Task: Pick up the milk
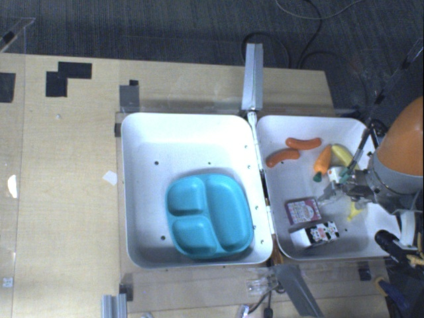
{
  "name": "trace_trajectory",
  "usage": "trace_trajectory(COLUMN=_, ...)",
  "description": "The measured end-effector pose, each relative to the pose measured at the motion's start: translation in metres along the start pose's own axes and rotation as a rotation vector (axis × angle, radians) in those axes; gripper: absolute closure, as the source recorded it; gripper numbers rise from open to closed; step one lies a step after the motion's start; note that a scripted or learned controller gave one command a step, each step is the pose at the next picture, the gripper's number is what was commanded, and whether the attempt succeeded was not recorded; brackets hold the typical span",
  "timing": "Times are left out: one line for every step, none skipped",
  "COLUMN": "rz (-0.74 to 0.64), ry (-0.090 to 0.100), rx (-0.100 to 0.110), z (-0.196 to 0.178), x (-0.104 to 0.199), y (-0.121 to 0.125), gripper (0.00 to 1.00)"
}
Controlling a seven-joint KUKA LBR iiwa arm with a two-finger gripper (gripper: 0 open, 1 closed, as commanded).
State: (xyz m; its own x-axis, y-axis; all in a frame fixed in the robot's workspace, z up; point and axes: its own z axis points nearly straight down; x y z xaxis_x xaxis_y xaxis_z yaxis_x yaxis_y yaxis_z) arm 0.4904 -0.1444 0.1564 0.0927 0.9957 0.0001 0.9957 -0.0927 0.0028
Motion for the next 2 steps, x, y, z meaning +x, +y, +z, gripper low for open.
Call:
trace_trajectory(rz=0.015, ry=0.000, rx=-0.002, z=0.062, x=-0.020, y=0.041, gripper=0.00)
trace_trajectory(rz=0.263, ry=0.001, rx=-0.002, z=0.041, x=0.041, y=0.085, gripper=0.00)
